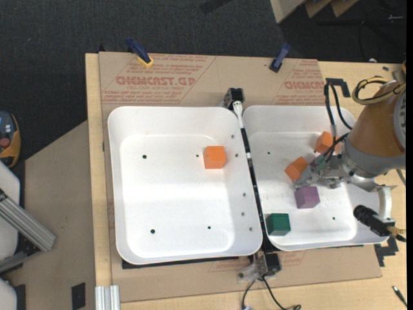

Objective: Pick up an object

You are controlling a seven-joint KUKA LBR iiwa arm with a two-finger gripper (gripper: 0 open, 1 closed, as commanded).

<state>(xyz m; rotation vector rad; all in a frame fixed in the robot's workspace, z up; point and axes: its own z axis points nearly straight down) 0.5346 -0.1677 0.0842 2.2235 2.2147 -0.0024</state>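
The left bin (129, 192) is mostly open floor, with a single orange cube (215, 157) near its upper right. The right bin (284, 118) is crowded: an orange block (296, 168), a purple cube (307, 197) and a second orange piece (324, 141) cluster tightly around the tool (321, 173). A green cube (279, 223) sits apart near the lower left corner. The arm (381, 134) covers the bin's right side.

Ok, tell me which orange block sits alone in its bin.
The orange block in the left bin. The other two orange blocks lie in the right bin, beside the gripper.
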